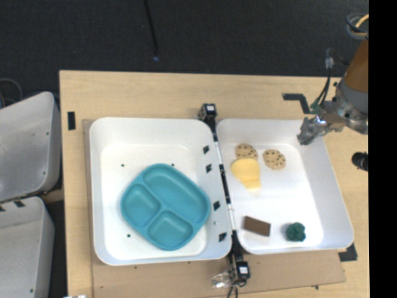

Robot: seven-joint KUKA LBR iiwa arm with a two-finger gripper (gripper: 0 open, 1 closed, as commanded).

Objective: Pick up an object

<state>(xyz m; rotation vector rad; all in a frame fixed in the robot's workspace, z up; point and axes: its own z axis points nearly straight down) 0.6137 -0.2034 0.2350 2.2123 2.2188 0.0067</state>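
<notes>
Gripper (308, 131) sits over the top-right rim of the right bin (329, 185); can't tell jaw state, nothing visible in it. In the right bin: two cookies (246, 151) (273, 159), yellow piece (247, 173) just below them, brown block (256, 226) and green lump (296, 231) near the front. Left bin (102, 185) holds a teal tray (164, 206).

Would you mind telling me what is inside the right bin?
The right bin holds two cookies, a yellow piece, a brown block and a green ball. Whatever lies under them is covered.
</notes>
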